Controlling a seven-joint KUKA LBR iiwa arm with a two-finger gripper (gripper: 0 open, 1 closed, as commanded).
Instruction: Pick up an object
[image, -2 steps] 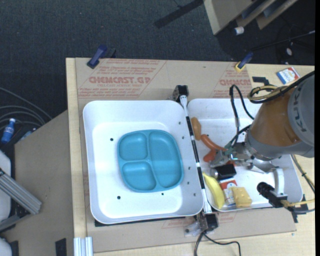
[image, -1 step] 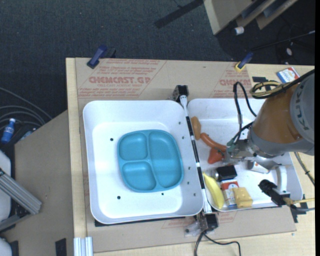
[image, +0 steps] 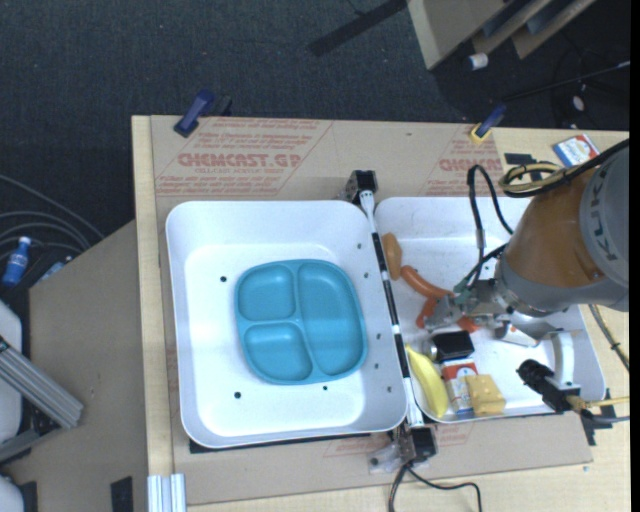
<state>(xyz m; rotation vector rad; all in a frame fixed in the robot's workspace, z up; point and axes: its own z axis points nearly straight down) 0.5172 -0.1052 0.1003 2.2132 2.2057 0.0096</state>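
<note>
This is a robotics lab or test cell rather than a home or a shop. A plywood bench wrapped in protective film printed "CHEMCAST GP" carries two shallow white bins fixed side by side, and blue clamps grip its far edge. Loose black cables trail over the dark carpeted floor, aluminium framing stands at the left, and a grey industrial arm with an orange band reaches in over the right-hand bin.
</note>
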